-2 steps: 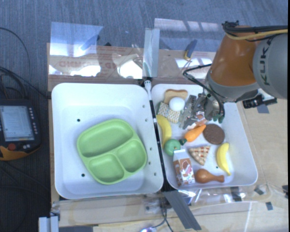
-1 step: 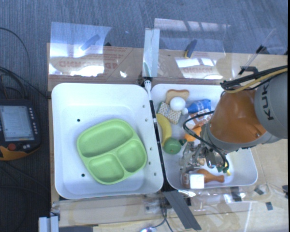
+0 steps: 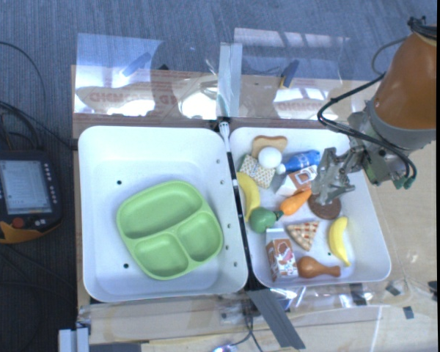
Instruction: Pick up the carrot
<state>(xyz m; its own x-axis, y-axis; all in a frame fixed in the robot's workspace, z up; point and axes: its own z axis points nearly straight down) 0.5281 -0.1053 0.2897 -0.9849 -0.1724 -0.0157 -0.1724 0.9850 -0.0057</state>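
The carrot (image 3: 295, 202) is a short orange piece lying at a slant near the middle of the right bin (image 3: 378, 251). It sits between a green fruit (image 3: 262, 219) and a brown round disc (image 3: 325, 210). My gripper (image 3: 328, 187) hangs over the bin just right of the carrot's upper end and above the brown disc. It appears to touch or nearly touch the carrot's tip. Nothing shows as lifted. The grey arm with its orange band (image 3: 412, 79) reaches in from the upper right.
Around the carrot lie a yellow banana (image 3: 248, 191), pizza slice (image 3: 303, 233), second banana (image 3: 339, 240), drumstick (image 3: 319, 269), red carton (image 3: 280, 259), blue packet (image 3: 302, 160), egg (image 3: 269, 157) and bread (image 3: 270, 144). The left bin (image 3: 103, 160) holds a green divided plate (image 3: 170, 228).
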